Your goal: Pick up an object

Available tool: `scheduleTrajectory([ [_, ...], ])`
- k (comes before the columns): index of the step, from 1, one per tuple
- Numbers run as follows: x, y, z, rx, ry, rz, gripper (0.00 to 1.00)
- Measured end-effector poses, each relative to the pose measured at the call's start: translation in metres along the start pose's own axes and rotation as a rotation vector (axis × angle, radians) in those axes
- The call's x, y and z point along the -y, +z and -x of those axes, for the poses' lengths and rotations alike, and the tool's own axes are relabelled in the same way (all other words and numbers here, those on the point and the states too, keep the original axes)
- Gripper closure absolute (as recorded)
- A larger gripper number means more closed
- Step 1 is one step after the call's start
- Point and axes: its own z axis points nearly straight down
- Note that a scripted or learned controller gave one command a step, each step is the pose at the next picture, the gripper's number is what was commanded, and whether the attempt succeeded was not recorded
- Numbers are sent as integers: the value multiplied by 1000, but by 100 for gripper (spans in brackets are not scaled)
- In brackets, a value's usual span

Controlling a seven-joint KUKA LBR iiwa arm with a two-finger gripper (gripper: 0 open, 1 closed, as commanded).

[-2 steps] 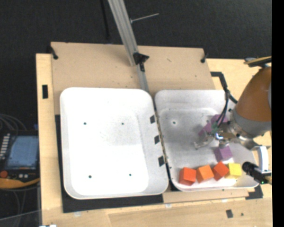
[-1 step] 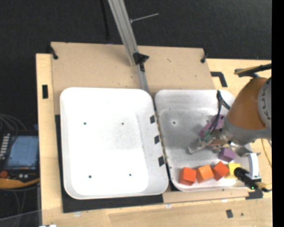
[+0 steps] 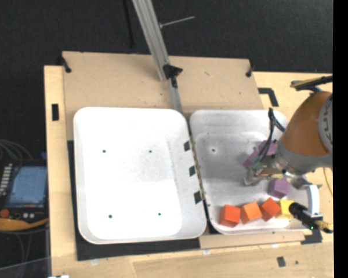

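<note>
The gripper (image 3: 256,175) hangs low in the right bin (image 3: 220,132), maybe to grab the purple block (image 3: 278,186) at its four o'clock, but I cannot tell if it is open.

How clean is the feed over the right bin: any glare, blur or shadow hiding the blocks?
Camera view: soft overall, so the gripper is hard to read. The left bin is nearly blown out white; the right bin is greyer, shaded beside the arm. The orange blocks along its near wall stay distinct, and the purple block is partly tucked against the arm.
</note>
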Motion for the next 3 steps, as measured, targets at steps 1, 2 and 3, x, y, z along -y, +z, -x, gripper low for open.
scheduleTrajectory([
  [1,-4,-63,7,0,-11,-1,100],
  [2,-11,-110,2,0,-14,-2,100],
  [3,-13,-154,3,0,-14,-2,100],
])
